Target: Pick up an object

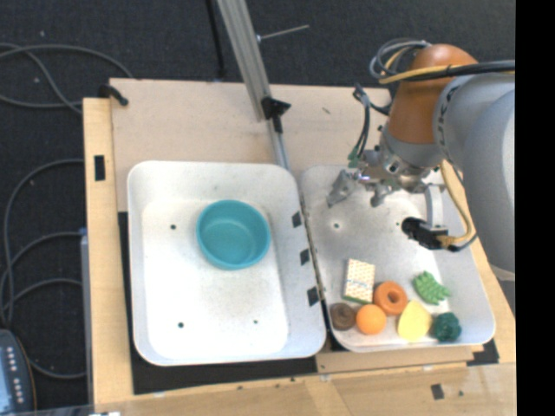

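My gripper (356, 192) hangs over the back of the right bin (390, 237), fingers apart with nothing between them. A cluster of small objects lies at that bin's front, well below the gripper: a beige waffle cracker (359, 281), an orange ring (391, 297), an orange ball (371, 320), a brown donut (343, 316), a yellow lemon-like piece (414, 321), a light green piece (429, 287) and a dark green broccoli-like piece (447, 327).
The left bin (156, 319) holds a teal bowl (232, 233). A slanted metal pole (250, 59) rises behind the bins. Cables trail from the arm near a black part (425, 231) over the right bin.
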You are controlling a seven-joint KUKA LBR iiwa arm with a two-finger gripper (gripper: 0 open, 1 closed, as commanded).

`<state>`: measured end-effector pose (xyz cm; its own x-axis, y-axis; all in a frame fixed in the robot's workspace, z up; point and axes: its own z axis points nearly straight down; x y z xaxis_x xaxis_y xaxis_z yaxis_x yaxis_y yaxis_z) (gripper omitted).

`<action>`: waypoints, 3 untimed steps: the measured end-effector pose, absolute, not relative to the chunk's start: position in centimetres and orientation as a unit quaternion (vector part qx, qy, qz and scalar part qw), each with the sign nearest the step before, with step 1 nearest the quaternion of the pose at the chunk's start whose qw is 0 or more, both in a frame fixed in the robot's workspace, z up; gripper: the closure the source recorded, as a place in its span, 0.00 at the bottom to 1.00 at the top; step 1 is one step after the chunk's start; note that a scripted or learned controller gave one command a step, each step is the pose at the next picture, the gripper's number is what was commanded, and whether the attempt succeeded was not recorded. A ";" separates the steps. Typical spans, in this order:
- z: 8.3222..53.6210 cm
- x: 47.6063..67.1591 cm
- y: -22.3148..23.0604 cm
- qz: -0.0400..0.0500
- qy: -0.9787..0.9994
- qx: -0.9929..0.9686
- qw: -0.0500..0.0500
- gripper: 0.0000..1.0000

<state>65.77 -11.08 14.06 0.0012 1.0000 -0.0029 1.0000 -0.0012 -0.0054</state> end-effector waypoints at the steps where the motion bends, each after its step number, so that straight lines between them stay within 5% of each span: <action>1: 9.9 65.7 -11.3 0.002 -0.706 -0.708 0.000 0.00; 2: 11.2 65.8 -11.3 0.000 -0.705 -0.709 -0.002 1.00; 3: 16.0 65.3 -11.1 -0.002 -0.706 -0.708 -0.002 1.00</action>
<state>65.28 -11.05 16.00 0.0029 1.0000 -0.0001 1.0000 -0.0029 0.0054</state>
